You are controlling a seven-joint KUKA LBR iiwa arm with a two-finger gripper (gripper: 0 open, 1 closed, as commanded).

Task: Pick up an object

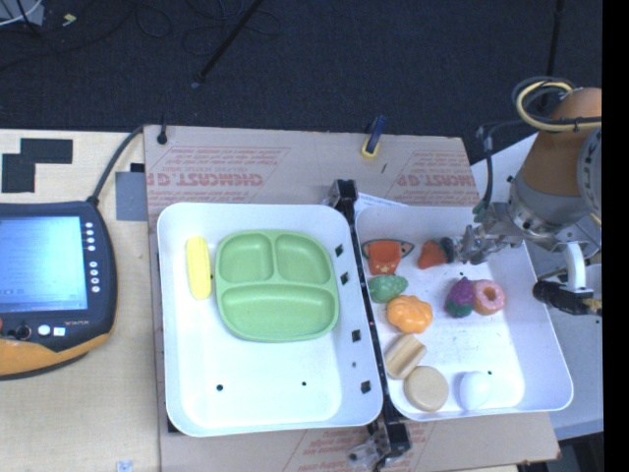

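In the right bin (550,362) we see a scatter of small toy foods, and the one closest to the jaws (470,244) is a small red-orange piece (432,255) lying near the bin's far edge, just left of the jaws and possibly touching their tips. We cannot tell whether the jaws are spread or pressed together, since they are small and dark against the wrist, and nothing shows clearly between them. To the left of that piece sits an orange-red cup-like item (383,255), and nearer to us a green leafy piece (386,288), then an orange pepper-shaped piece (410,313). To the right of these lie a purple and green piece (460,297) touching a pink ring doughnut (487,296). At the near end of the bin we find a tan bread-like block (403,355), a round beige disc (427,388) and a white rounded object (476,389). The left bin (197,382) holds a green divided plate (276,286) with a yellow corn-like piece (199,266) just beside its left edge. The grey arm (555,180) reaches in from the right, above the right bin's far right corner. Both bins rest on brown cardboard (246,170) laid over the tabletop (79,401), and a control pendant with a screen (49,283) lies far left.
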